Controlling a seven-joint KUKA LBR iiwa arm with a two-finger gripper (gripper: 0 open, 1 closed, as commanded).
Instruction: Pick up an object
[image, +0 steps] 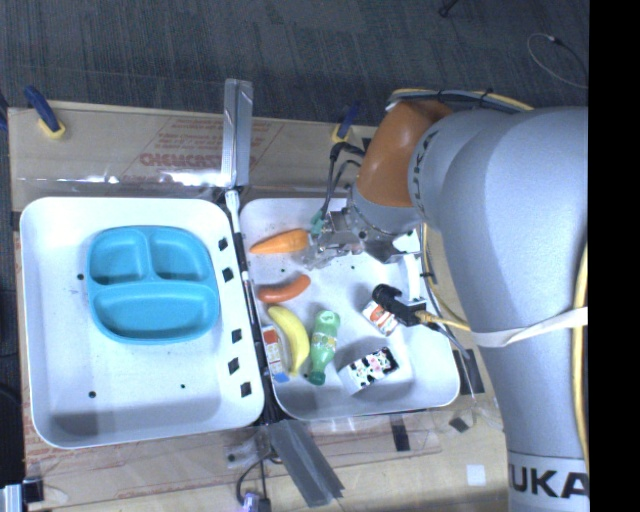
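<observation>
While the gripper (322, 238) hangs just beside the carrot's (280, 242) right tip, near the right bin's (430, 396) back wall, I cannot tell whether it is open or closed. The sausage (285, 289), banana (290, 338) and green bottle (322, 345) lie toward the left wall, and I see bare floor mid-bin.

Two shallow white plastic bins stand side by side. The left bin (130, 385) holds a blue divided plastic plate (150, 285) toward its rear. In the right bin (345, 290), an orange plastic carrot (280, 242) lies rear left, with the gripper (325, 240) just to its right. In front of the carrot lies a reddish-brown toy sausage (283, 290), then a yellow banana (290, 338), with a green plastic bottle (321, 345) just beside it on the right. Right of the bottle sits a black-and-white patterned carton (368, 368). Behind that is what may be a small red-and-white can (378, 318).
</observation>
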